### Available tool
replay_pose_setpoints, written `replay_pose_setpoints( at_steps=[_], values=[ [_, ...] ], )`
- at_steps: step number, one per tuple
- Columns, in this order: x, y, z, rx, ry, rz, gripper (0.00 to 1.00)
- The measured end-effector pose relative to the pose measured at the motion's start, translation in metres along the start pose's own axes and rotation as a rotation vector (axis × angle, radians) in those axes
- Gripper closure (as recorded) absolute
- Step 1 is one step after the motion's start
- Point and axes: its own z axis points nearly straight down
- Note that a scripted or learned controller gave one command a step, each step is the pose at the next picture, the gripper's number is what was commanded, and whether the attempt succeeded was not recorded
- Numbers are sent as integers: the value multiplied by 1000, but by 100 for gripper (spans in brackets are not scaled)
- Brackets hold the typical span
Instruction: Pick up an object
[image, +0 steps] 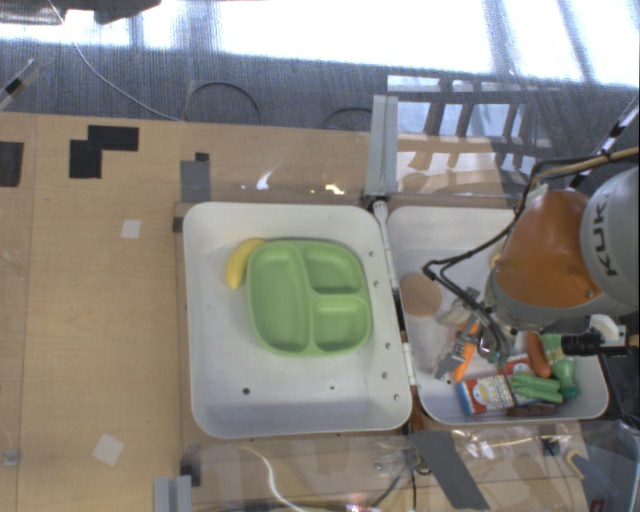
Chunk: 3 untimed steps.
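Observation:
The arm's orange band (545, 255) hangs over the right bin (430, 400). Below it my gripper (462, 350) reaches down to the left among the toys near the bin's front. An orange, carrot-like piece (466, 352) lies right at its tip; whether it sits between the fingers cannot be made out. A small printed carton (490, 393) lies flat by the front wall. Red and green toy pieces (548, 368) sit to its right. A pale round disc (421, 296) rests farther back on the bin floor.
The left bin (215, 400) holds a green divided plate (308, 297) with a yellow banana (238, 262) tucked against its left rim. A metal divider post (381, 150) stands between the bins at the back. Cables trail along the front edge.

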Motion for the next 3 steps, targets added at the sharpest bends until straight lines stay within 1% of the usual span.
replay_pose_setpoints(
  at_steps=[1, 2, 3],
  values=[
    [8, 1, 0, -1, -7, 203, 0],
    [3, 4, -14, -7, -22, 196, 100],
    [-4, 85, -156, 2, 4, 532, 100]
  ],
)
